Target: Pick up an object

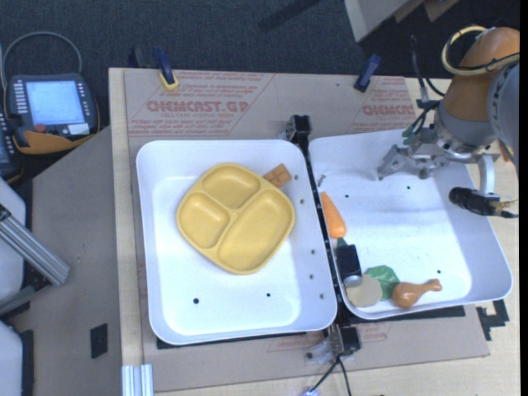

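Camera view from above: the grey two-finger gripper [396,167] hangs over the right white bin's [462,246] far side, fingers spread wide, nothing between them. Along that bin's near-left edge lie an orange carrot [332,214], black block [348,262] and brown drumstick [415,290] — well apart from it. A yellow divided plastic plate [236,217] fills the left white bin [165,287].

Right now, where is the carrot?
The carrot lies in the right bin, along its left wall beside the divider, just above a black block.
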`<control>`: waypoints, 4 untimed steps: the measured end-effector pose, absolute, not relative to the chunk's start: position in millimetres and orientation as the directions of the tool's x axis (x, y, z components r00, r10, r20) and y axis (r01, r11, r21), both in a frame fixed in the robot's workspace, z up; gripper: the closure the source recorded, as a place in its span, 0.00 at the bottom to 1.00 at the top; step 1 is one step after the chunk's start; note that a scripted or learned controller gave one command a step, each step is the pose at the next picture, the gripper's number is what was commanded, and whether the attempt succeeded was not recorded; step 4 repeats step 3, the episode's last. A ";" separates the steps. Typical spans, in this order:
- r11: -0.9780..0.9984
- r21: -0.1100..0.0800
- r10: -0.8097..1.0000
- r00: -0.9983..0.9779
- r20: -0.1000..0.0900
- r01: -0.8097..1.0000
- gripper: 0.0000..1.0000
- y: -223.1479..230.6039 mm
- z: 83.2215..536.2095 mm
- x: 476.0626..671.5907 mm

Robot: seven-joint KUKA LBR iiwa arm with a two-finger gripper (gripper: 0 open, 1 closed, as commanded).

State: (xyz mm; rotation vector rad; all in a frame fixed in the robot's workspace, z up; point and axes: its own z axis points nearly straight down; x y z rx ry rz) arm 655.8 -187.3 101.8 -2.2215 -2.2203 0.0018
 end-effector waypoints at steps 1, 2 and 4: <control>0.001 0.007 1.000 -0.001 -0.006 1.000 0.00 -189.1 91.3 659.0; 0.002 0.020 1.000 -0.002 -0.006 1.000 1.00 -188.2 106.2 662.6; 0.001 0.007 1.000 -0.001 -0.003 1.000 1.00 -193.1 170.0 665.5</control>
